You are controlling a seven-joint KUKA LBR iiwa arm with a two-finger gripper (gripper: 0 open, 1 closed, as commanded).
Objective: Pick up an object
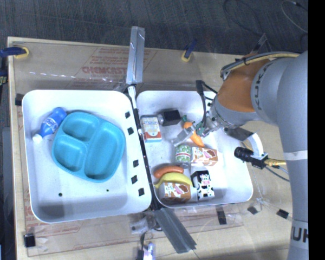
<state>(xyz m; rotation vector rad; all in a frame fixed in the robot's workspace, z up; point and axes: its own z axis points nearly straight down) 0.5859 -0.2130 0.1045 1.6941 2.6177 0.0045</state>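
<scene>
The orange carrot [195,138] lies in the right bin [235,186], upper middle, just beside the claw [201,129]; whether the claw is apart or together I cannot tell. It looks light, stiff and smooth, best gripped across its thick middle. A can [183,154] sits just below.

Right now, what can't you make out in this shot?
- Tool: its tips are blurred among the right bin's clutter, grip unclear.
- Blue bottle: partly hidden by the blue tray.
- Carton labels: too small to read.
- Arm: cut off at the right edge.
</scene>
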